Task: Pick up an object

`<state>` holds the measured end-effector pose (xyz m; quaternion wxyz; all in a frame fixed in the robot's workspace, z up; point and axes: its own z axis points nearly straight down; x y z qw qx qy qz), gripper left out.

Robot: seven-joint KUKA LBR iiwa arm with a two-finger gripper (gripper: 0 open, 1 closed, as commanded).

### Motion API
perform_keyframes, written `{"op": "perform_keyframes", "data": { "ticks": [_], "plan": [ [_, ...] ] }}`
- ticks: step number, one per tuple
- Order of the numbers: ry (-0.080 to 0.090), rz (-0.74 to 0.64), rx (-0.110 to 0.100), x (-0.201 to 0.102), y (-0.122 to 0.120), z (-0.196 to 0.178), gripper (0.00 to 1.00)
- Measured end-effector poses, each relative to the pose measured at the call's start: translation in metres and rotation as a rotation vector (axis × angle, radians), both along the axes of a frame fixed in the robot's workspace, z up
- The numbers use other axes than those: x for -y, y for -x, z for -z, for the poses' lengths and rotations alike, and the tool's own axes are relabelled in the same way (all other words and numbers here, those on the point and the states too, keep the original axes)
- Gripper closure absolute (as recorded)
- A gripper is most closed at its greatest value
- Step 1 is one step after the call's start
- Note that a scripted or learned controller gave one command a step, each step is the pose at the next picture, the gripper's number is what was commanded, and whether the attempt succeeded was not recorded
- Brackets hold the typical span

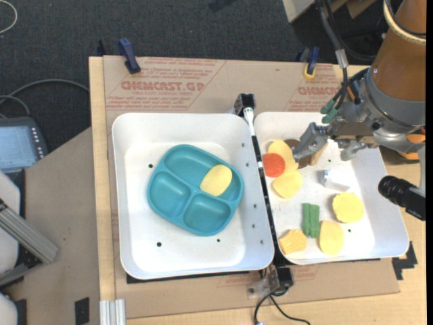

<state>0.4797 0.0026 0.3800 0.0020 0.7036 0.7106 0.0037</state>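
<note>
— What was seen on the table [169,87]?

— Two shallow white bins were set side by side. In the left bin [128,181] a blue divided plate [177,198] was laid, and a pale yellow oval piece [216,180] was rested in its right compartment.

— And in the right bin [379,242]?

— Several toy foods were scattered there. An orange-red round piece [273,164] was placed near the left wall, touching a yellow piece [281,150] on its far side and another yellow round piece [287,183] on its near side. A green stick [310,219] was laid further toward the near edge, with a yellow wedge [293,240] just to its left and a yellow slice [331,237] just to its right. A yellow disc [348,208] was placed farther right. A small grey item [325,177] was seen in the middle of the bin, too small to be identified.

— Where was the gripper [318,147]?

— It was reached in from the right and lowered over the far part of the right bin, just to the right of the far yellow piece. Its fingers [310,141] were seen slightly parted, and nothing could be made out between them. No piece was lifted from the bin floor.
</note>
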Motion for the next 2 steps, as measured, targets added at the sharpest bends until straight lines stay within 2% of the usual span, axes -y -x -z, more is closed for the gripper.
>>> {"op": "perform_keyframes", "data": {
  "ticks": [1,2],
  "plan": [
    [0.000,0.002,0.000,-0.0648,-0.0001,-0.0518,0.00],
    [0.002,0.009,-0.003,-0.0610,-0.0005,-0.0595,1.00]
  ]
}}
